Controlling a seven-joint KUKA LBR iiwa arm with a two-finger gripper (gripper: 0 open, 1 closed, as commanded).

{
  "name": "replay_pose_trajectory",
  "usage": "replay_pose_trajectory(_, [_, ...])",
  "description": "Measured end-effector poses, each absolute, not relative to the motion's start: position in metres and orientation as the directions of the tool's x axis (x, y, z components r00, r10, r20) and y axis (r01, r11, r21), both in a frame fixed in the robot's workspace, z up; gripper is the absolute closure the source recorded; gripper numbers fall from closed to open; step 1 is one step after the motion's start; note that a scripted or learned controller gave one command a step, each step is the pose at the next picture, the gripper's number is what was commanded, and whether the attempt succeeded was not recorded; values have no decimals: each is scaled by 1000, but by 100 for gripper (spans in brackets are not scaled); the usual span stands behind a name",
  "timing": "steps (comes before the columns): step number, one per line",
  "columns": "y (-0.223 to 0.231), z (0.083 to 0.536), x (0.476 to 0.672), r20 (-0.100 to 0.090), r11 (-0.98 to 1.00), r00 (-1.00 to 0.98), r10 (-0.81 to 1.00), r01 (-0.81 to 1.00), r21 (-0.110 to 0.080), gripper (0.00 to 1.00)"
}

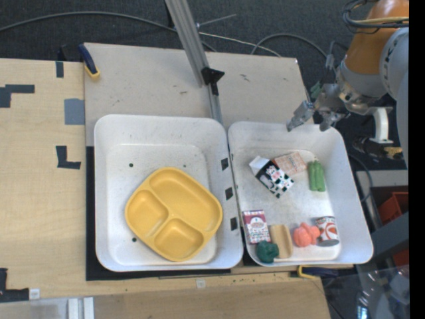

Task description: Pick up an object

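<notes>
I can't read any writing from here: the small red-and-white carton (255,226) has printing on its face, but it is too small to make out, and the black-and-white patterned box (274,177) shows only spots. The can (327,230) has a red-and-white label, also unreadable.

The left bin (106,178) holds a yellow divided plate (174,212) with three compartments, lying flat toward the near side. The right bin (352,198) holds everything I could pick: the patterned box near the middle, a pale wrapped packet (292,161) touching it behind, a green bottle-shaped toy (317,177) just to the right, and along the near wall the carton, a dark green lump (267,250), a tan block (281,239), an orange-pink lump (305,235) and the can, packed close together.

My gripper (307,116) hangs above the far rim of the right bin, apart from all the objects, and nothing is between its fingers. Whether they are spread or closed I can't tell.
</notes>
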State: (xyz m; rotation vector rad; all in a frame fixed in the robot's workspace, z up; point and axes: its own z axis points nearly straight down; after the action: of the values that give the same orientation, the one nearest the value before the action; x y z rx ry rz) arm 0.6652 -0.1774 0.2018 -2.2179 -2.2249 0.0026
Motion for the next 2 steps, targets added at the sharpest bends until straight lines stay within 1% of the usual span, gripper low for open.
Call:
replay_pose_trajectory(1, [-178,202,665,-2,3,-3,1000,1000,-2,0])
replay_pose_trajectory(2, [-186,142,666,-1,1,-1,1000,1000,-7,0])
